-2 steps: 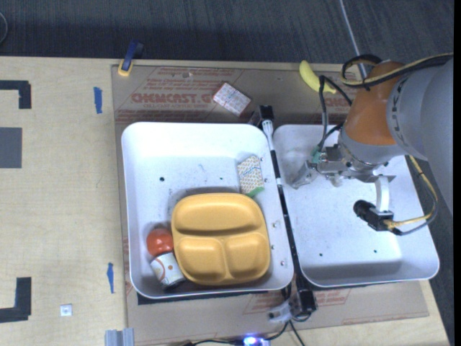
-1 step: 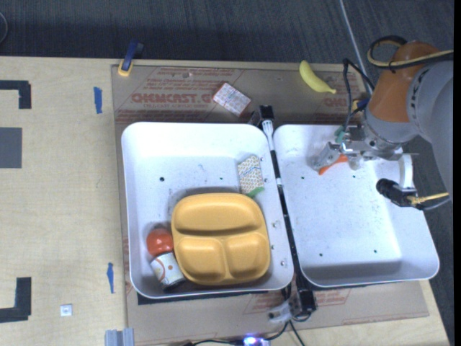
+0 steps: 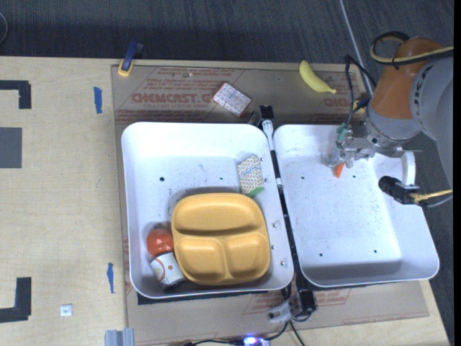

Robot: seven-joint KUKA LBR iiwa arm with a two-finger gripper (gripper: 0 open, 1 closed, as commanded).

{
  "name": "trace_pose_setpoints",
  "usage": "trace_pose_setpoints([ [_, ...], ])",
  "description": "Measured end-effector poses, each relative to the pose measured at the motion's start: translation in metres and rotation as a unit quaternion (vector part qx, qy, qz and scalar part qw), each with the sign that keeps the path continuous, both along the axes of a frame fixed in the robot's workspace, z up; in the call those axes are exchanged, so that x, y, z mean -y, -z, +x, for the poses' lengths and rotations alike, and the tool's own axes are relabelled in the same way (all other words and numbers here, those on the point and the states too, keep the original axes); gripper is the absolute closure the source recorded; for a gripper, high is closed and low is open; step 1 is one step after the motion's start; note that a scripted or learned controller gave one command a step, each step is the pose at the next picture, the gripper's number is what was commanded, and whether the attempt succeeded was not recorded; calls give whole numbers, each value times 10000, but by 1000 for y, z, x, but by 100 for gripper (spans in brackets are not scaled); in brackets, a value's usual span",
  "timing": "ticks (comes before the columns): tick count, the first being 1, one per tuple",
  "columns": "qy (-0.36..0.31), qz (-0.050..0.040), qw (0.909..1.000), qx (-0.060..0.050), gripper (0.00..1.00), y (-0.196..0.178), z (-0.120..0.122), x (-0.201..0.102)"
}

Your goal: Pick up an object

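Status for you: nothing reads as picked yet, judging by what's visible.

The gripper [image 3: 344, 157] sits over the right bin [image 3: 360, 265], near its far edge, toward the far-left corner. There's a small orange bit at its tip, just beside the fingers, but it's too small to tell whether that's a grasped item or part of the tool. Whether the pincer is open or closed, you can't tell from this angle, so don't count it as a hold.

All the obvious candidates are in the left bin [image 3: 137, 193]:
- yellow divided tray [image 3: 220, 236], against the near-right corner, taking up most of the floor
- orange-and-white toy [image 3: 163, 254], touching the tray's left side, at the near-left corner
- small patterned packet [image 3: 250, 173], by the right wall, just beyond the tray

Outside the bins, on the cardboard along the far edge: a banana [image 3: 315, 78] and a small checked packet [image 3: 230, 98].

What's left, as I read it: the whole pick. The arm is well apart from the loaded bin, so you'd still need approach, close and lift.
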State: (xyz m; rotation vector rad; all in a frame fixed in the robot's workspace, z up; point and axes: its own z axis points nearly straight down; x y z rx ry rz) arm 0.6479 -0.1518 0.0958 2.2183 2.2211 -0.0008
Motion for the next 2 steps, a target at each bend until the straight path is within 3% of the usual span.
trace_pose_setpoints([
  [1, -5, 12, 10000, 0, 100, -90, 17, -116],
  [2, -11, 4, 10000, 16, 100, -100, 18, -116],
])
